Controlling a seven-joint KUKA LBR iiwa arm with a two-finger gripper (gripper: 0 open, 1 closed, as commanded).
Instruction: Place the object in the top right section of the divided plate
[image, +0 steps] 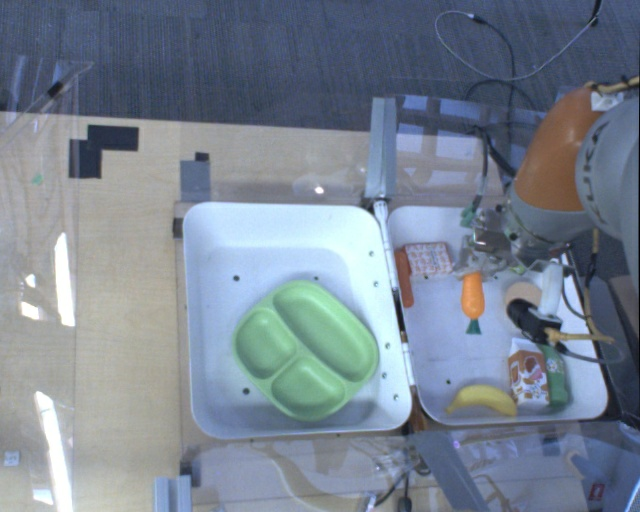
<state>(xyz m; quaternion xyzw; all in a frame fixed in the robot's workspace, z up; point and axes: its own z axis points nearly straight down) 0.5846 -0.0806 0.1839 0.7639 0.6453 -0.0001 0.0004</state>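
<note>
A green divided plate (262, 345) with three sections lies tilted in the left bin (215, 300). An orange carrot (472, 299) with a green tip lies in the right bin (435, 380), pointing toward the front. My gripper (484, 258) hangs over the back of the right bin, right at the carrot's upper end. The wrist above hides how it meets the carrot, so I cannot tell whether it holds it.
In the right bin, a pink checkered box (429, 260) lies left of the gripper and a brown sausage (403, 277) rests along the left wall. A banana (482, 400) lies at the front, with a small carton (526, 376) and a green packet (557, 381) at the right.
</note>
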